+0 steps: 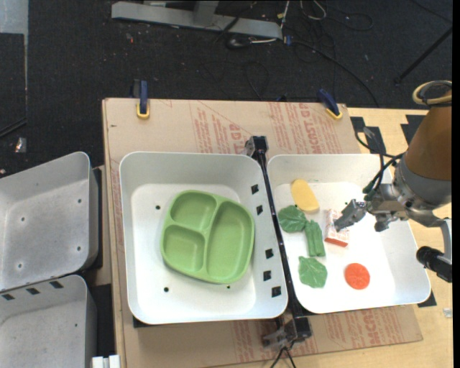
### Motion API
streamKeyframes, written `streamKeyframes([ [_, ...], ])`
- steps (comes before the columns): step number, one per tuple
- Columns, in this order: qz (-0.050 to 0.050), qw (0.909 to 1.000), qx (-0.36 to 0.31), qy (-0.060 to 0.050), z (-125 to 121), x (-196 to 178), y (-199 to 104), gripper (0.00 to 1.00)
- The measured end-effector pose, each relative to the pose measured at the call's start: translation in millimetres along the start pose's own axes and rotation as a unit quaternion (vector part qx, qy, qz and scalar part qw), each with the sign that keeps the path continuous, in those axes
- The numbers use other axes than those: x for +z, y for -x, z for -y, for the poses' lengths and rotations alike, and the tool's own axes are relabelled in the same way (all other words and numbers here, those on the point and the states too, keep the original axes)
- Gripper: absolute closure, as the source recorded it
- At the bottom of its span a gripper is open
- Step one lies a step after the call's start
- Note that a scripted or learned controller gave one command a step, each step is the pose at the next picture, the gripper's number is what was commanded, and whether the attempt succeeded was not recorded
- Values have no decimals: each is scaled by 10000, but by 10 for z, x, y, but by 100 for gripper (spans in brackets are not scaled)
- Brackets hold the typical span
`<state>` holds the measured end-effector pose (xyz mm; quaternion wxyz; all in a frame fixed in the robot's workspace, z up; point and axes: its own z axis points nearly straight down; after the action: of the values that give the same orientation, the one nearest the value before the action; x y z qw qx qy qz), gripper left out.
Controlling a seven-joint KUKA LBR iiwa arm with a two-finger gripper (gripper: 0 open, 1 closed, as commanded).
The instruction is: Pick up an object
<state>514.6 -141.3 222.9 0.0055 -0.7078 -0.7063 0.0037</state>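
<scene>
Red printing is seen on the brown cardboard sheet (194, 126) under the bins, mirrored or turned, and it cannot be read with certainty. The sheet is fastened at its far edge by two clamps with yellow tips (143, 100). The floor around the bench is dark and speckled, with cables (316, 21) and a grey metal frame (194, 18) lying at the far side. Two more white trays (43, 215) are seen at the left.

In the left bin (136, 287) a green three-compartment plate (208, 236) is placed. In the right bin (402, 284) a yellow object (304, 195), three green leaf-like pieces (309, 241), an orange-red disc (357, 275) and a small red-and-white packet (334, 230) are found. The gripper (350, 215) is held low over the packet, just above it or touching it; whether its fingers are spread or pressed together cannot be told. Nothing is seen lifted.
</scene>
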Motion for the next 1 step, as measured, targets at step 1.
streamKeyframes([
  [1,11,10000,-16,60,-26,-61,-3,0],
])
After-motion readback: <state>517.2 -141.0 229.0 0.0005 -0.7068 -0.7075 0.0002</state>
